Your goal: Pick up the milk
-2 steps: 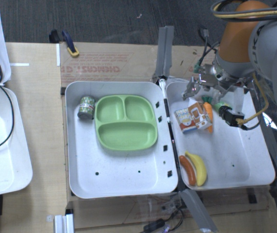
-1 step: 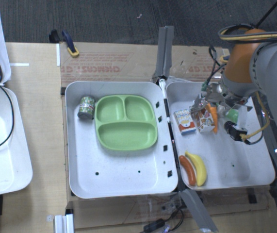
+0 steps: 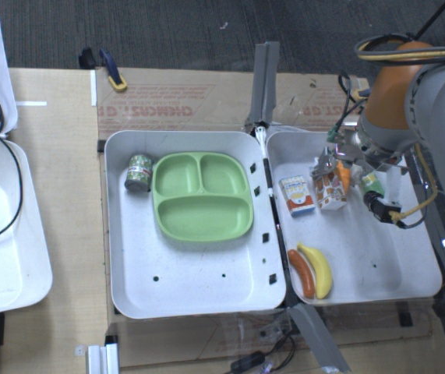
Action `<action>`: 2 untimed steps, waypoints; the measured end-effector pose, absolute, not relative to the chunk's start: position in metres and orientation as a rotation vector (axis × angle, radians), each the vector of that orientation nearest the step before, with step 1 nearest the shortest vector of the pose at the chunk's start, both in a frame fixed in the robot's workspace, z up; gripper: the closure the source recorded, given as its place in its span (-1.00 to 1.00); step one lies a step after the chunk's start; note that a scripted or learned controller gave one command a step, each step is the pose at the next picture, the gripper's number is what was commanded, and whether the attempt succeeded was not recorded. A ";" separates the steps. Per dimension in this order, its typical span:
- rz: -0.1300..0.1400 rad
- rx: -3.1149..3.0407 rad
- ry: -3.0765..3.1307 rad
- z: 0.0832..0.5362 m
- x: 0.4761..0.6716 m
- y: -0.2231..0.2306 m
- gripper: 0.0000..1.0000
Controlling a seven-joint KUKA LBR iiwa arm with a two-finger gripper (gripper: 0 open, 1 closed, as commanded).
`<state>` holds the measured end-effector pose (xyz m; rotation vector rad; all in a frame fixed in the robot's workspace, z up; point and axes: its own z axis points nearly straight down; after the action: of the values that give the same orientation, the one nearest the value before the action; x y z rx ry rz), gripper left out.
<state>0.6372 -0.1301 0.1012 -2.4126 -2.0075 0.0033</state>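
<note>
The gripper is hanging right over the milk carton in the right bin, beside the small box. The carton is sitting on the bin floor, so the lift is not yet done. Finger state I cannot tell from here.

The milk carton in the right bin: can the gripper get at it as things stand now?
Probably yes. The gripper already sits at the milk carton, nothing covers the carton, and the small box beside it lies apart.
</note>
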 end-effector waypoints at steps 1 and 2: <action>0.006 -2.481 -1.924 0.190 0.611 -0.056 1.00; 0.009 -2.749 -1.517 0.189 0.610 -0.002 1.00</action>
<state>0.6096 -0.0016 0.1890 -2.7489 -1.5167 0.0088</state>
